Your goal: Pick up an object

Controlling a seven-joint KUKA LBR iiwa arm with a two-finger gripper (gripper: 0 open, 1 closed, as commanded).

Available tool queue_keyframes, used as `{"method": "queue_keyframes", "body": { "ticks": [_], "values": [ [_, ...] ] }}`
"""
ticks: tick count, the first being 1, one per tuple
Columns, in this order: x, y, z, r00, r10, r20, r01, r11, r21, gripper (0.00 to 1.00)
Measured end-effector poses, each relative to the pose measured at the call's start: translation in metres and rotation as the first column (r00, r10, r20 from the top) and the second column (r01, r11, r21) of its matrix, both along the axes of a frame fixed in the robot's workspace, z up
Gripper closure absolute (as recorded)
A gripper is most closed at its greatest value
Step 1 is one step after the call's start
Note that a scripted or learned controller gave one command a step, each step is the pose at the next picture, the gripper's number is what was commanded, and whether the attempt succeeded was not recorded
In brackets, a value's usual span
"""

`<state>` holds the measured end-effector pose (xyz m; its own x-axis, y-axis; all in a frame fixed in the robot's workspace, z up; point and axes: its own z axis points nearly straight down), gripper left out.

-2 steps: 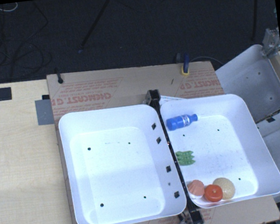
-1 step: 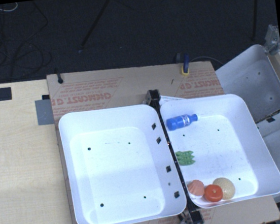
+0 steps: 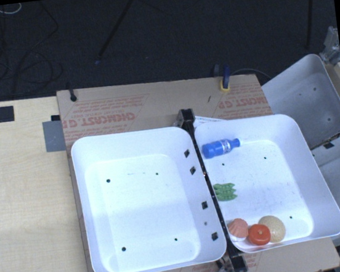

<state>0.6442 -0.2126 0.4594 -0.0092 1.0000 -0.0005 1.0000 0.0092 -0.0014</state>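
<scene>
Closest to us, three round things sit bunched in the near corner of the right bin (image 3: 311, 163). We see a red round thing (image 3: 258, 234) in the middle. It touches a pink round thing (image 3: 236, 227) on its left and a pale tan round thing (image 3: 274, 227) on its right. They are too small for us to tell what they are.

Farther back in the same bin lies a small green thing (image 3: 224, 191), close to the wall that meets the other bin. It is well apart from the three round things. Past it, near the far wall, a blue bottle (image 3: 220, 147) lies on its side with its cap end to the right.

We see the left bin (image 3: 139, 205) just beside the right one, with a row of black clips (image 3: 199, 172) along the line where the two bins meet.

Both bins rest on a brown cardboard sheet (image 3: 130, 112) with red letters on it. A blue and yellow clamp (image 3: 224, 76) stands at its far edge. The sheet lies on the pale wood bench (image 3: 25, 213). A grey metal plate (image 3: 305, 99) sits tilted beyond the far right corner of the right bin.
</scene>
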Motion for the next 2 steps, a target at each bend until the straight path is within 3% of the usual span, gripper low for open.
{"method": "queue_keyframes", "body": {
  "ticks": [2],
  "values": [
    [-0.0003,0.0018,0.017,1.0,0.0,0.0,0.0,1.0,0.0,1.0]
  ]
}}
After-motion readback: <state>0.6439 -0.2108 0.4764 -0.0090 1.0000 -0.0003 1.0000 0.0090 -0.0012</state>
